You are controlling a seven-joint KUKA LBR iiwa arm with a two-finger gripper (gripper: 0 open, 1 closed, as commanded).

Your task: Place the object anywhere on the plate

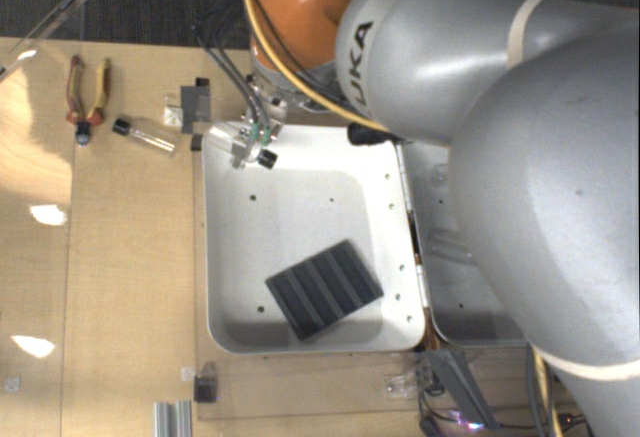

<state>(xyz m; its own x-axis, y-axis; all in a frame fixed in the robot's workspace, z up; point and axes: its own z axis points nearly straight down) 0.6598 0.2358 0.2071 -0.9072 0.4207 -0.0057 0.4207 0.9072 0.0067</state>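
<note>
A pair of pliers [87, 92] with red-orange handles lies on the wooden bench [120, 255] at far left — just beside it a small clear vial [146, 135] with a black cap. A small black block [206, 386] sits near the bench's front edge.

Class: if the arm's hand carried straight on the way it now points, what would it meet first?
Most likely the floor of the left white bin, near its top-left corner; the hand seems to point downward there. The dark ridged object lies well off that line. Depth is unclear.
</note>
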